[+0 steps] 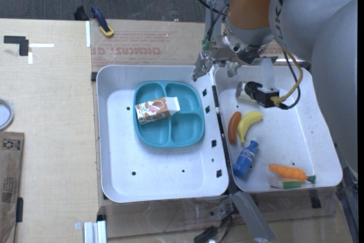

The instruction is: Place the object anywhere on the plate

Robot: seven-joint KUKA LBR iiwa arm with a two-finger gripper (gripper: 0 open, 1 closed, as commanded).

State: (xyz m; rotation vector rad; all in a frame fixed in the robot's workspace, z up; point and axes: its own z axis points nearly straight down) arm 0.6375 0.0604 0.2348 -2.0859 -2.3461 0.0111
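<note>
A teal divided plate lies in the left bin. A small orange, white and brown carton lies on its side across the plate's left compartments, with nothing touching it. My gripper hangs over the back rim where the two bins meet. It is above and to the right of the plate, clear of the carton, and nothing shows in its grasp.
The right bin holds a red sausage, a banana, a blue bottle, a carrot and a small green and white piece. A blue and yellow clamp sits behind the bins.
</note>
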